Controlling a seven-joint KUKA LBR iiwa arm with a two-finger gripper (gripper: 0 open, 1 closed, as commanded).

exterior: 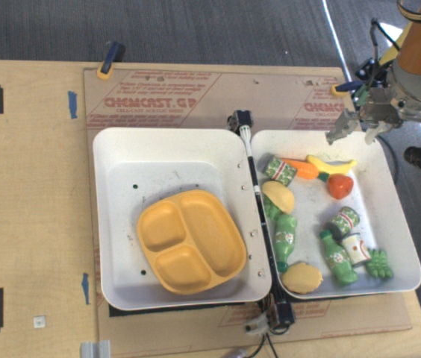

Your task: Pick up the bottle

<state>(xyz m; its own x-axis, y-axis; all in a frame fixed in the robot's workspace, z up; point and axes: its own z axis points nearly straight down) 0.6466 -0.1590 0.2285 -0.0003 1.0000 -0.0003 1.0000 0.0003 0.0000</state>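
Gripper (pixel 358 130) is seen open and empty above the right bin's (pixel 397 200) far edge. The bottle (pixel 338 258) lies well apart, near the front; its narrow body should be straddled squarely.

Green bottle (pixel 338 257) with white label is laid flat, slanted, in right bin (pixel 401 222), near front edge.
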